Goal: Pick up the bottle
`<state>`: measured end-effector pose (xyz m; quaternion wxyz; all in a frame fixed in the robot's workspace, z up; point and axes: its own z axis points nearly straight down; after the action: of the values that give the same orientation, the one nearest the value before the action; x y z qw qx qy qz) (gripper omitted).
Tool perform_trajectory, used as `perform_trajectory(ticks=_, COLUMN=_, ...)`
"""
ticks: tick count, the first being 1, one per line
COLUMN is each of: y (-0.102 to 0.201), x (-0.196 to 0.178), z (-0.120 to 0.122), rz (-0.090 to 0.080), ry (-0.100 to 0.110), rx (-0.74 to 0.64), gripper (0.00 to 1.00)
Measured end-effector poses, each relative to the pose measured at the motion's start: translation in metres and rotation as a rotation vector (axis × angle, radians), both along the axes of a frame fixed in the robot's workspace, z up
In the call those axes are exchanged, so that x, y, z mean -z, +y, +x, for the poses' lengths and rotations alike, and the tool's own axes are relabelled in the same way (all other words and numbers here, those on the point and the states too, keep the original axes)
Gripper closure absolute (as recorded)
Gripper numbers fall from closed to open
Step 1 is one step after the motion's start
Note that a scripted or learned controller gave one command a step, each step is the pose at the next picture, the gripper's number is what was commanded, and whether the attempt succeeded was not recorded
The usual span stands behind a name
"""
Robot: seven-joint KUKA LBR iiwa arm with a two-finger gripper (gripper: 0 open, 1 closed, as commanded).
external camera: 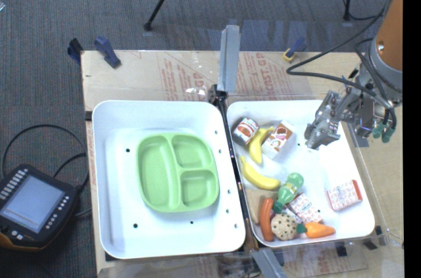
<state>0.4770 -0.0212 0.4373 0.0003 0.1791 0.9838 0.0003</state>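
A handheld control pendant (29, 204) with a lit screen is lying on the dark carpet at the far left, its cable looping up behind it. Next to it the counter (151, 73) is carrying two white bins side by side. The left bin (108, 139) is holding a green divided tray (177, 171), which is sitting flat near the bin's middle with three compartments facing up.

Across the divider, the right bin (345, 158) is holding a scatter of toy groceries. Near its upper left a small red-and-white can (245, 129) is lying beside a yellow banana (257, 144), and a small carton (279, 140) is touching that banana's right side. A second banana (259, 176) is lying just below. Lower down, the bottle (289, 187), green with a rounded cap, is lying tilted in the lower middle of the right bin, its base touching a red-and-white packet (304, 207). A red sausage-like piece (266, 218), a cookie (284, 226) and a carrot (318, 229) are clustering along the bin's near edge. A flat red-patterned box (344, 194) is lying alone to the right.

The end effector (321, 132) is hanging over the bin's upper right, well apart from the bottle, with nothing between its fingers; whether they are apart or together I cannot tell.
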Motion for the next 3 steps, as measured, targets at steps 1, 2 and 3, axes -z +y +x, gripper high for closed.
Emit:
perform_trajectory(ticks=1, y=0.076, x=0.066, z=-0.001, rz=-0.001, ry=0.003, rx=0.207, gripper=1.0)
perform_trajectory(ticks=2, y=0.027, x=0.198, z=-0.002, rz=0.0, ry=0.005, rx=0.132, gripper=1.0)
perform_trajectory(ticks=3, y=0.036, x=0.105, z=0.0, rz=0.0, ry=0.001, rx=-0.108, gripper=1.0)
